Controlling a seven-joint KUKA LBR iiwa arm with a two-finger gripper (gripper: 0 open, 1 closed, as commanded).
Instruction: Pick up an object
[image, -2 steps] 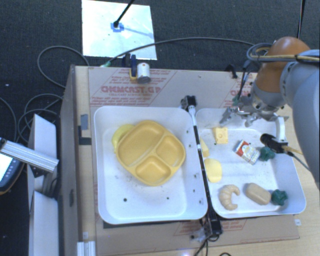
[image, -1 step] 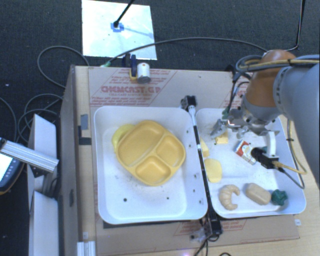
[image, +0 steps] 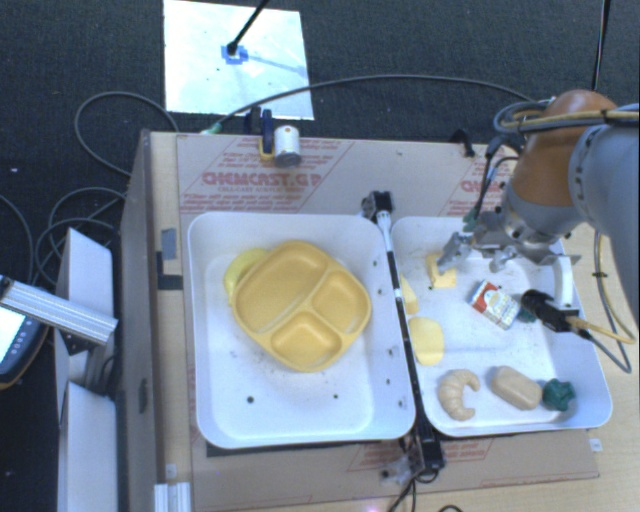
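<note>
Nothing is lifted yet; the hand (image: 452, 258) hovers by the yellow wedge (image: 441, 272) at the right bin's (image: 590, 385) ten o'clock; I cannot tell its grip.

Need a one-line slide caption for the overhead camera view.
KUKA arm's gripper reaches into the right bin near a yellow wedge; the yellow divided tray sits in the left bin.

Dark carpet floor (image: 80, 60); pale square sheet (image: 238, 58) lying on it near top; grey cables (image: 120, 100) looping across; brown cardboard (image: 330, 170) covering bench top.
</note>
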